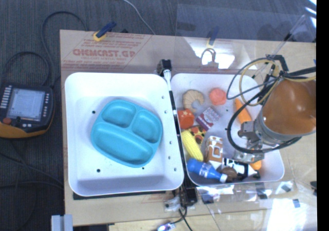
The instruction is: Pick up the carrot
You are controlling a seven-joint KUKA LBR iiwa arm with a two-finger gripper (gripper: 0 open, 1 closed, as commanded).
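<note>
Carrot, orange tapered plastic piece (241, 111): you will find it in the right shallow white bin (280, 176), near that bin's far right side, lying at a slant, partly crossed by the arm's black cables.

Camera view, right bin contents:
- round tan cookie-like piece (193, 98) at the far left, with a flat salmon-pink disc (217, 95) just beside it;
- red-orange tomato-like piece (185, 119) against the left wall;
- dark red and white packet (207, 118) near the middle;
- yellow corn cob (190, 143) below the tomato piece;
- blue bottle with white cap (205, 170) at the near left corner.

Grey arm with its orange band (288, 105) reaches in from the right, and its wrist hangs over the bin's right half. End effector (245, 159) sits low at the near right of the bin; you cannot tell from this angle how its fingers are set, and the carrot lies apart from it, farther back.

Left shallow white bin (77, 137) carries a blue three-compartment plastic tray (127, 131), tilted on its floor.

Tabletop (103, 52) is brown board with red lettering. A teach pendant with a grey screen (24, 109) lies on the carpet to the left.
</note>
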